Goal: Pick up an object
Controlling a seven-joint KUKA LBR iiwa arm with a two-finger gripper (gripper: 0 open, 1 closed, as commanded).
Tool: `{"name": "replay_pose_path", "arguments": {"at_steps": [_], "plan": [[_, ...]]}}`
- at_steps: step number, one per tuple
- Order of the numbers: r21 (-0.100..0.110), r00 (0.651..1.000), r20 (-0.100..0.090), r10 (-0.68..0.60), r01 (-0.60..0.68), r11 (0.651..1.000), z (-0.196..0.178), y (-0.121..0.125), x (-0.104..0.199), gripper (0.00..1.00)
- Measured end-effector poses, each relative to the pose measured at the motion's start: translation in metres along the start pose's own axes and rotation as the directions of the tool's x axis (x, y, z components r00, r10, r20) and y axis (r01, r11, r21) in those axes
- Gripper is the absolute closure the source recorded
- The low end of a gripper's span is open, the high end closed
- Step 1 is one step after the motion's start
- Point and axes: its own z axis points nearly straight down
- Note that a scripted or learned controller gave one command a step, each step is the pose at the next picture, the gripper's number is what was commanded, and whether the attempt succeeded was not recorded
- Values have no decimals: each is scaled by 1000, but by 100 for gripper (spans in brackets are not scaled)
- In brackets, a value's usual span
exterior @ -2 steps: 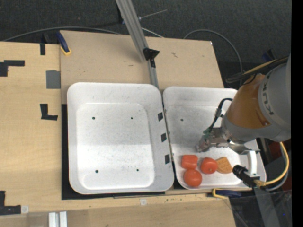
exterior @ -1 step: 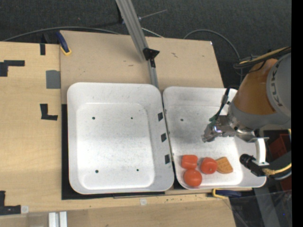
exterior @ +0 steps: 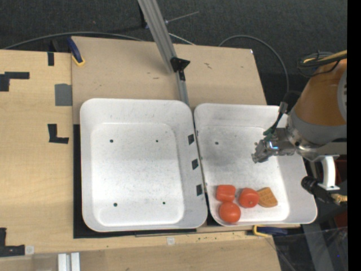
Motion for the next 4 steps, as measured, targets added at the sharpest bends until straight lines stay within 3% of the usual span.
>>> {"name": "replay_pose_path", "arguments": {"at_steps": [1,4], "plan": [[-1,1000,0,-1,1,1000,-53,2,0,100],[8,1000,-2,-5,5,1000,-14,41,153,100]]}}
